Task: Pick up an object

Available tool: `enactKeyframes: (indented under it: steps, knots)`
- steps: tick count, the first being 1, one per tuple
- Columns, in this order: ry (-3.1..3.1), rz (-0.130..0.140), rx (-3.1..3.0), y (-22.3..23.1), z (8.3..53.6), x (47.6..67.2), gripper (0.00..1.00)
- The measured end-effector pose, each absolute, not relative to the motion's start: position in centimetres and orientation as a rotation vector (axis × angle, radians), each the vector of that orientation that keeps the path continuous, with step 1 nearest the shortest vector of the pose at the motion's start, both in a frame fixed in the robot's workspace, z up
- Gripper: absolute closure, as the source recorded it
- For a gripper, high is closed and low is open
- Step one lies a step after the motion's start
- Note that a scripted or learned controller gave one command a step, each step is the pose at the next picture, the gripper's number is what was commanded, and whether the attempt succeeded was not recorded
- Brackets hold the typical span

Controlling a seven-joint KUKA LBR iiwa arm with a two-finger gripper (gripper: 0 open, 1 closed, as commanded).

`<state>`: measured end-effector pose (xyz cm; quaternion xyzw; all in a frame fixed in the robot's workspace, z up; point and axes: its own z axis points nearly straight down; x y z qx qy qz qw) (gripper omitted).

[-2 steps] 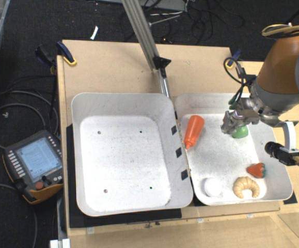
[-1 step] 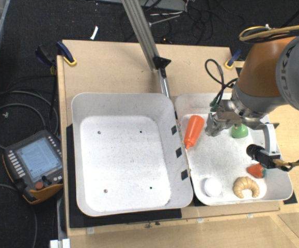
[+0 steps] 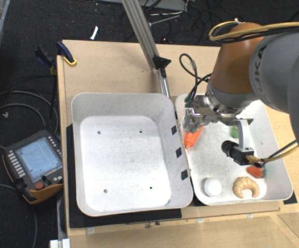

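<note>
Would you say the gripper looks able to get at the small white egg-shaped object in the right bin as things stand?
Probably yes: the white egg-shaped object lies uncovered near the right bin's front rim, apart from the tan croissant beside it, with the gripper over the same bin.

Bench (image 3: 113,61), seen from my remote post. Left bin (image 3: 123,154): white, speckled floor. Right bin (image 3: 273,138), touching it at 3 o'clock: an orange carrot-like piece (image 3: 191,138) beside the shared wall; a white ball (image 3: 212,186) and a tan croissant (image 3: 247,187) at the bin's 6 o'clock; a small orange-red item (image 3: 256,172) just above the croissant; something green (image 3: 234,132), mostly hidden. Gripper (image 3: 194,122) hangs over the carrot piece, possibly touching it. Pendant (image 3: 33,164) on the floor at 9 o'clock.
</note>
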<state>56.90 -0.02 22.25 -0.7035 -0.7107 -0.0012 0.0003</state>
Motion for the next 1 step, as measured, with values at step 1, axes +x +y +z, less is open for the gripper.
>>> enactKeyframes:
  steps: [1]
  knots:
    - [-2.230, -0.003, -2.210, 5.78, 22.61, 56.24, 1.00]
